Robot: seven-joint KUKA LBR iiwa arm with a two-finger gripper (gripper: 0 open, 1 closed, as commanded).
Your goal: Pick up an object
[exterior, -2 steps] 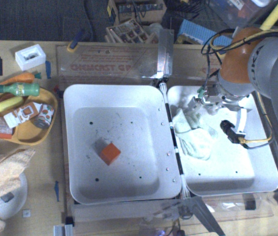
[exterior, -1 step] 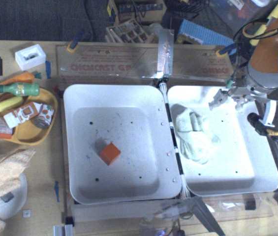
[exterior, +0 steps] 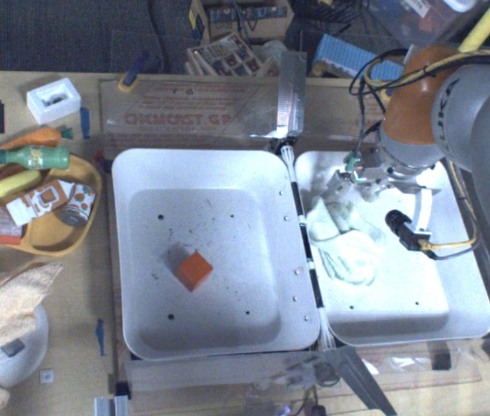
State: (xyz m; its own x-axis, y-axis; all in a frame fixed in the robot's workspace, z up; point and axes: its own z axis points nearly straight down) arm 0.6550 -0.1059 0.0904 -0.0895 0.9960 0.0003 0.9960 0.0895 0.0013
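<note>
Camera view: we find the end effector (exterior: pixel 355 178) low over a white cloth (exterior: pixel 345 243), apparently positioned for grasping; grip state indeterminable.

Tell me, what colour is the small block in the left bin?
The block is orange, seen in the camera view.

- A clear plastic panel (exterior: pixel 194 111) lies flat behind the left bin, bearing faint reddish capital lettering, too washed out to read with any certainty.
- Packets in the yellow bowl (exterior: pixel 35 204) carry print too small to read.
</note>
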